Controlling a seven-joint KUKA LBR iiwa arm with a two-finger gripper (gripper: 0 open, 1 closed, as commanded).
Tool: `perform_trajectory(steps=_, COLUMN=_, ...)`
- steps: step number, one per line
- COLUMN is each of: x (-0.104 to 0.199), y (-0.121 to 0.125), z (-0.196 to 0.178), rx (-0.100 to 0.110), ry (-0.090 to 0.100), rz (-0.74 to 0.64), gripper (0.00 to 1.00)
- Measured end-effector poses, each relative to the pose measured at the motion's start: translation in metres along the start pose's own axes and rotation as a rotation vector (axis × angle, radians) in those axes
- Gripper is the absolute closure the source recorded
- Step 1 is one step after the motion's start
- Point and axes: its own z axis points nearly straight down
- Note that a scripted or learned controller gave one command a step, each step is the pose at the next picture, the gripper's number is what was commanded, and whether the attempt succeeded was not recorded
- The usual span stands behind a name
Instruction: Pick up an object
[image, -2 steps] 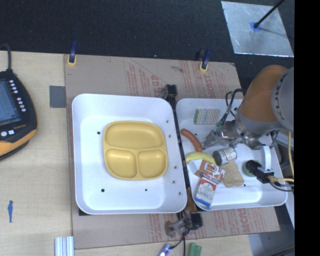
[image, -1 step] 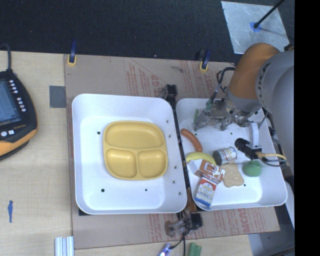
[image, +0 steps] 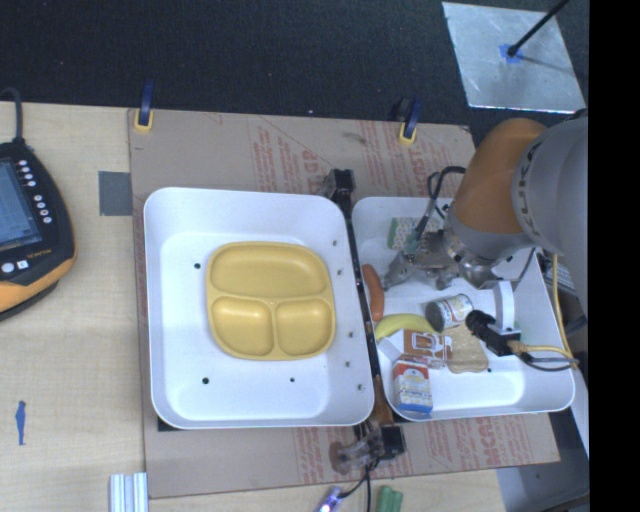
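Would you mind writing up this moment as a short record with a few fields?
left bin: holds a yellow tray with three compartments
right bin: holds a banana, a sausage, a small can, a carton and more packets
arm: reaches over the right bin's far end
gripper: low in the right bin, beside the sausage
held: nothing seen

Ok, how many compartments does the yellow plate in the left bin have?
3. The yellow plate in the left bin has one wide compartment across its far side and two smaller ones side by side on its near side.
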Motion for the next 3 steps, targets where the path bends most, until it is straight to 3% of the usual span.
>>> perform_trajectory(steps=1, x=-0.060, y=-0.061, z=0.000, rx=-0.001, ry=-0.001, rz=0.000, gripper=0.00)
perform_trajectory(steps=2, x=-0.060, y=-0.060, z=-0.010, rx=-0.001, ry=-0.002, rz=-0.005, gripper=1.00)
perform_trajectory(steps=3, x=-0.060, y=-0.060, z=-0.010, rx=-0.001, ry=-0.002, rz=-0.005, gripper=0.00)
